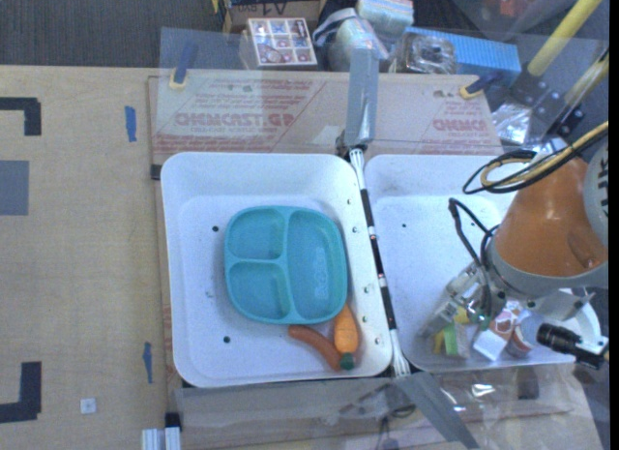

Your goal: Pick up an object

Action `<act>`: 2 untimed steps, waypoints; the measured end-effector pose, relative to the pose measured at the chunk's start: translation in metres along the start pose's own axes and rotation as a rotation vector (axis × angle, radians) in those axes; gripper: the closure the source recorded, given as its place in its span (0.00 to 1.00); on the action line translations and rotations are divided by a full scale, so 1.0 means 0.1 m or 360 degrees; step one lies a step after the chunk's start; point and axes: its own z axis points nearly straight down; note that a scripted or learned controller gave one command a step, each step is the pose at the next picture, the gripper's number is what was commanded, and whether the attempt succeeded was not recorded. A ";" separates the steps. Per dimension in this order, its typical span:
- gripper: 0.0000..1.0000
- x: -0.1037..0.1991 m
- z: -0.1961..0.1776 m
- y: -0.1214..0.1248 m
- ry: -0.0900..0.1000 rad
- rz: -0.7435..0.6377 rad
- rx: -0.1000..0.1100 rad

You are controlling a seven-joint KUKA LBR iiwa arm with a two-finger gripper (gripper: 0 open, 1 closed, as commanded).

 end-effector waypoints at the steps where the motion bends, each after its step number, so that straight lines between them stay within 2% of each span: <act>1: 0.00 -0.58 0.01 0.13 0.0003 0.0311 0.0003; 2: 0.00 -0.58 0.01 0.13 0.0003 0.0311 0.0003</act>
